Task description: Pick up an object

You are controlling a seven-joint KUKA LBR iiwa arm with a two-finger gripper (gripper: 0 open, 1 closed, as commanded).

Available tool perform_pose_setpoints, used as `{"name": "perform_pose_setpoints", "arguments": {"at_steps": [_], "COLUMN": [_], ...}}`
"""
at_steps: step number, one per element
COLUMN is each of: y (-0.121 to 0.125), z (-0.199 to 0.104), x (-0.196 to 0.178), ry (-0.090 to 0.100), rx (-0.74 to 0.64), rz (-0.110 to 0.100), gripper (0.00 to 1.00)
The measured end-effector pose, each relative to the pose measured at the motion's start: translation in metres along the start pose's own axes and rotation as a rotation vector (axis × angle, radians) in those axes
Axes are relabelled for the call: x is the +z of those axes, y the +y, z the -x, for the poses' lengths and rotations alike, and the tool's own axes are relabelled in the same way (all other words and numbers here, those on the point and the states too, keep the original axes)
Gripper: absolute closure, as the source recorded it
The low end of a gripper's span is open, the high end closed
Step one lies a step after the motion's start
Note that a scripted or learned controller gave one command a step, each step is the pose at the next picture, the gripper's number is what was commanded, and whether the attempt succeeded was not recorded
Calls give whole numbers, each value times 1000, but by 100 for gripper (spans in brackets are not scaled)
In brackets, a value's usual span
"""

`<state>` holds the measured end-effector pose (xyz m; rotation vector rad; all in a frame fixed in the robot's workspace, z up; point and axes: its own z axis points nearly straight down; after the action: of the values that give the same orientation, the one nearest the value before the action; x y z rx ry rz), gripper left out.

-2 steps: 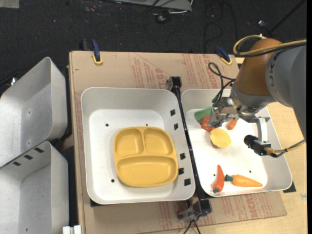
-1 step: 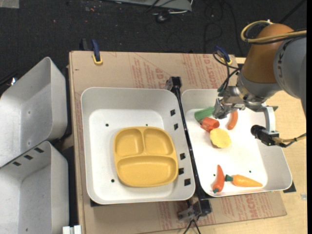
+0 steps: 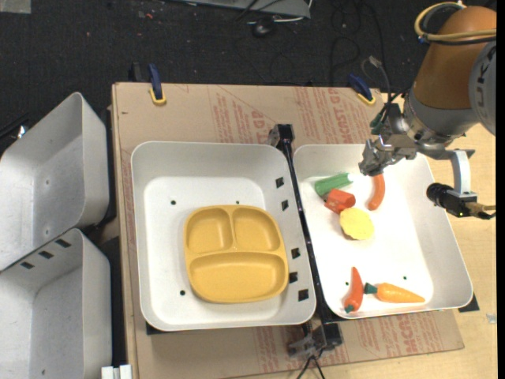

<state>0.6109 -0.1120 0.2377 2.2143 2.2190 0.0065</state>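
The grey arm with the orange band comes in from 2 o'clock. Its gripper (image 3: pixel 377 164) hangs over the top of the right white bin (image 3: pixel 442 247). Just under it, a long orange-red chili pepper (image 3: pixel 376 192) seems to hang from the tip, but it is too small to tell if it is pinched. Nearby lie a green pepper (image 3: pixel 332 183), a red pepper (image 3: pixel 339 201) and a yellow lemon (image 3: pixel 357 225). At 5 o'clock lie a small red chili (image 3: pixel 353 290) and an orange carrot (image 3: pixel 397 293). The left white bin (image 3: pixel 158 172) holds a yellow plastic tray (image 3: pixel 235 253) with three parts.

robot lab | arm (image 3: pixel 458 61) over cardboard-topped bench (image 3: pixel 213 117) | loose cables (image 3: pixel 347 46) on floor
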Motion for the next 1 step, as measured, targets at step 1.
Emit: {"name": "perform_pose_setpoints", "arguments": {"at_steps": [1], "y": [2], "z": [0], "x": [-47], "ry": [0], "rx": [-1], "rz": [0], "gripper": [100]}}
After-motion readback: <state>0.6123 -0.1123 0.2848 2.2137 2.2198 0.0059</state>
